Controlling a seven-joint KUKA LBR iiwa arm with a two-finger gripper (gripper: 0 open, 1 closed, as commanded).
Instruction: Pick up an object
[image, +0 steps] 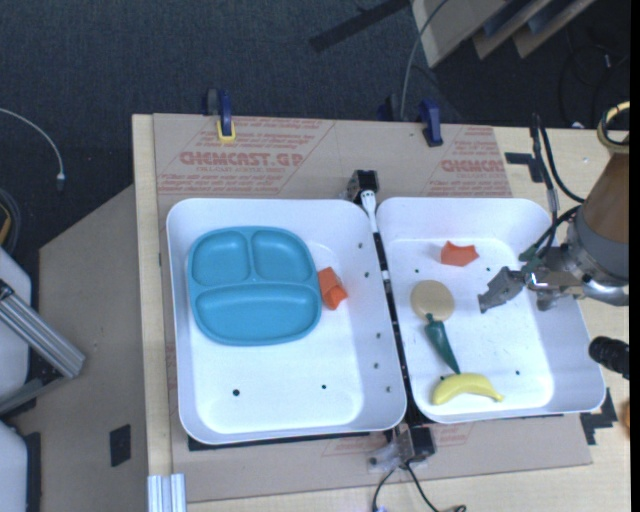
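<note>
Banana (466, 389) and green pepper (440, 341) lie in right bin (530, 222); end effector (497, 293) state unclear.

We take this for a robotics lab — a test bench, not a home or kitchen. The two white bins (290, 410) sit on a brown board (300, 150) printed with a maker's name in red, held at twelve o'clock by blue clamps (222, 108). Loose cables (420, 60) trail across dark carpet (100, 70) toward twelve and nine o'clock, and an aluminium rail (35, 325) juts in at nine. At three o'clock the grey arm (600, 250) reaches in. What lies in the bins is toy stuff — a blue divided plate (255, 285), a plastic banana (465, 390).
</note>
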